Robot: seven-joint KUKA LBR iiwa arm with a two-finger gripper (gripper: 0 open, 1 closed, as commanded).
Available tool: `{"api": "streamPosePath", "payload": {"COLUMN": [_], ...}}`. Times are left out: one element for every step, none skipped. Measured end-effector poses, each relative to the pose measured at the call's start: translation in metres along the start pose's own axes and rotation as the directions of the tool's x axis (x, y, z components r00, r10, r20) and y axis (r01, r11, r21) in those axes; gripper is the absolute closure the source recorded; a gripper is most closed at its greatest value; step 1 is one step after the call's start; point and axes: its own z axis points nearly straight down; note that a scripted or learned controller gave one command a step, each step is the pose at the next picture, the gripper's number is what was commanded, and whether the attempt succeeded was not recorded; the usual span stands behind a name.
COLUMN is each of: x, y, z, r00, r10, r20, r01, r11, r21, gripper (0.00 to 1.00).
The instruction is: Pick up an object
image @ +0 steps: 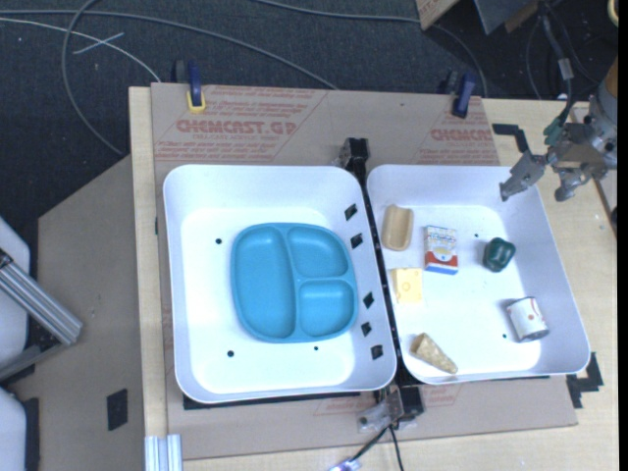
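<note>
We see a blue divided plate (pixel 292 281) in the left bin (pixel 186 263). The right bin (pixel 559 292) holds a small carton (pixel 441 248), a dark green object (pixel 498 254) and a can (pixel 527 319). Above its far right corner our pincer (pixel 543 182) hangs spread, grasping nothing.

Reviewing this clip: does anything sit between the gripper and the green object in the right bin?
Nothing visible does. The gripper hovers open over the right bin's upper right rim, and the green object lies below it on bare white floor. Its nearest neighbours, the small box and the can, lie off to the side.
</note>
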Motion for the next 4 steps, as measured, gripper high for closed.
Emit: {"api": "streamPosePath", "payload": {"x": [0.001,-0.005,-0.003,0.001], "y": [0.002,0.008,0.003,0.003], "z": [-0.008,0.037,0.081,0.144], "r00": [1.0,1.0,1.0,1.0], "r10": [-0.004,-0.003,-0.003,-0.004], "r20": [0.003,0.002,0.001,0.001], "r01": [0.004,0.003,0.003,0.004], "r11": [1.0,1.0,1.0,1.0], "r21": [-0.013,-0.009,-0.008,-0.007], "gripper": [0.0,0.0,0.0,0.0]}}
